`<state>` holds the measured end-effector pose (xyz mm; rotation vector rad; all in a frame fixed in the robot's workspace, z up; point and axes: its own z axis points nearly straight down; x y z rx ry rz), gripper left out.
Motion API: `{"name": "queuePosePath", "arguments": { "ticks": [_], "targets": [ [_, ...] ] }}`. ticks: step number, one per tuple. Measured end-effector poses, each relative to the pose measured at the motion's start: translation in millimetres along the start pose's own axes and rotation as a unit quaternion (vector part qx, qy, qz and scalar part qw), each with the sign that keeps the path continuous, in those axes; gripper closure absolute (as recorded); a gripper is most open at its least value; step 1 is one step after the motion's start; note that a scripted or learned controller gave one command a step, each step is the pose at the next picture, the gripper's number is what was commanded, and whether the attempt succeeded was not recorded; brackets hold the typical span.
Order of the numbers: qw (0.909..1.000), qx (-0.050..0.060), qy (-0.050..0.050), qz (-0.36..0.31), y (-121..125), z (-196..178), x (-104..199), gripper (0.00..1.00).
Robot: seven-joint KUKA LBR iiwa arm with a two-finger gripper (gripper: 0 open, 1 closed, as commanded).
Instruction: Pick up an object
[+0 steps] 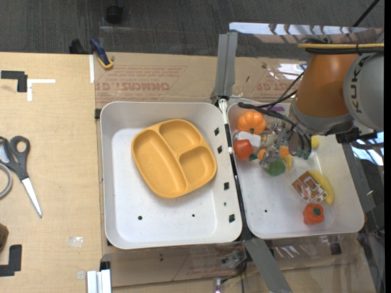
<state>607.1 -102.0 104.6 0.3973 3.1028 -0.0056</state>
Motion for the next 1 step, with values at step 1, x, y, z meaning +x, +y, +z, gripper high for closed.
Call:
{"name": "queuePosePath", "arguments": {
  "ticks": [1],
  "targets": [
    [1.0000, 0.000, 0.000, 0.000, 0.2, 0.0, 0.0, 0.00]
  ]
}}
